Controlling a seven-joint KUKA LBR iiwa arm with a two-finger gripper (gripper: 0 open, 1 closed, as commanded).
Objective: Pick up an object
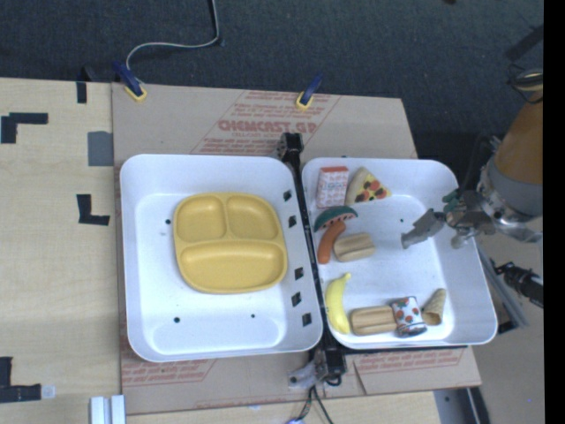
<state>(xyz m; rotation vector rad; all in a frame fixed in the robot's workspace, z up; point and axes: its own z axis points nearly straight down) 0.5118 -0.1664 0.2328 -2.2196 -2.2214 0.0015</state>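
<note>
1. White plastic forms two shallow bins side by side on a cardboard sheet (256,122) that covers a bench.
2. The left bin (150,325) holds a yellow divided plate (231,241) with three compartments, lying near the bin's middle.
3. The right bin (463,316) holds small toy foods.
4. Along its far edge sit a small red and white carton (333,185) and, just beside it to the right, a pizza slice (366,187).
5. Below these lies an orange carrot with a dark green top (330,228), touching a tan bread-like piece (353,247) on its right.
6. Near the bin's front edge lies a yellow banana (336,300), with a tan roll (372,320) just beside it, then a small red and white spotted can (408,315), then a small tan wedge (434,306).
7. The grey arm with its orange band enters from the right.
8. Its gripper (422,229) hangs over the right half of the right bin, apart from the toys. One dark finger juts leftward; nothing is seen between the fingers, and whether the claw is wide or narrow cannot be told.
</note>
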